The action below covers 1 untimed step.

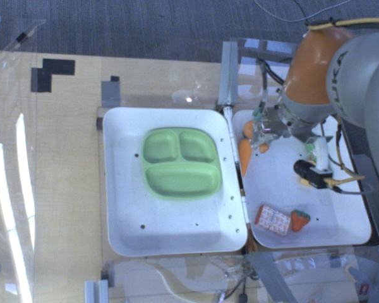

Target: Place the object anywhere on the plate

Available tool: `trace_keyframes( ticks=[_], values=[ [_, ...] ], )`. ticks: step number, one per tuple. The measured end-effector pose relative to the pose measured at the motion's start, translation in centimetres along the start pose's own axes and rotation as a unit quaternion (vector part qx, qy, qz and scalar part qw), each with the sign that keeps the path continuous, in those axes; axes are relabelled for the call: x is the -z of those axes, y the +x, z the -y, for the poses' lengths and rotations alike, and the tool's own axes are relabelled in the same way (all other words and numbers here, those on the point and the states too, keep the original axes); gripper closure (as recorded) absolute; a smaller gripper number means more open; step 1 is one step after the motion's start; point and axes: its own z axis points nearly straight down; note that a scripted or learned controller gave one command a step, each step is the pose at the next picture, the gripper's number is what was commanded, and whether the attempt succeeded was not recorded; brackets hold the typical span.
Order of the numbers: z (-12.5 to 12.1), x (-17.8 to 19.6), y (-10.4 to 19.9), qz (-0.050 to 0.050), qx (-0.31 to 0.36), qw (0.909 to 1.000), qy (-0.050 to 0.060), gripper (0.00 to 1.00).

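Arm bent low, tool over right bin's far-left corner.

Even, bright overhead light fills the scene, and the white bins come out nearly washed out. Long white glare streaks lie on the table at left, and a small bright spot sits above the left bin. Shadows are soft and faint. Focus is slightly soft throughout.
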Motion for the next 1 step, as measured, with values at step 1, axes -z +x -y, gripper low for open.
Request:
trace_keyframes(
  ticks=[1],
  values=[
    [-1.17, -0.06, 7.17, 0.000, 0.030, 0.9996, 0.001, 1.00]
  ],
)
